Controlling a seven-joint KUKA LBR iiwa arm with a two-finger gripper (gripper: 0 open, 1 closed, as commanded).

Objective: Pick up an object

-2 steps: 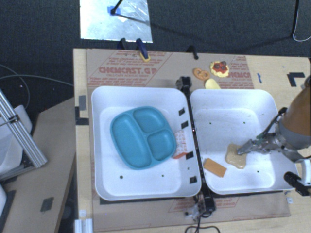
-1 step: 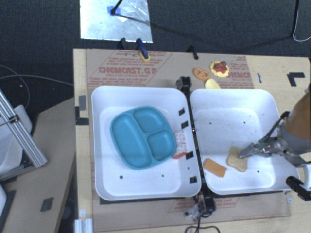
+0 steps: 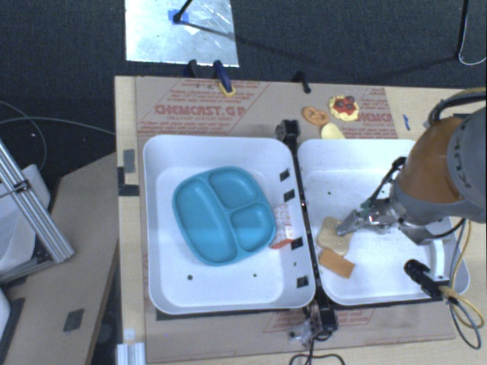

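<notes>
The hand point(image 3: 346, 224) is reaching low over the right bin point(image 3: 358, 166), its tip touching the pale bread slice point(image 3: 332, 236) near the bin's left wall (an orange-brown cracker point(image 3: 336, 263) is lying just beside). Its grip I cannot tell. It should be straddling only the slice's edges before lifting.

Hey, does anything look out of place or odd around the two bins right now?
Yes. Three small toy food pieces lie on the cardboard behind the right bin, outside both bins. A small red-and-white item is wedged against the left bin's right wall, beside the blue divided plate, which sits askew.
</notes>
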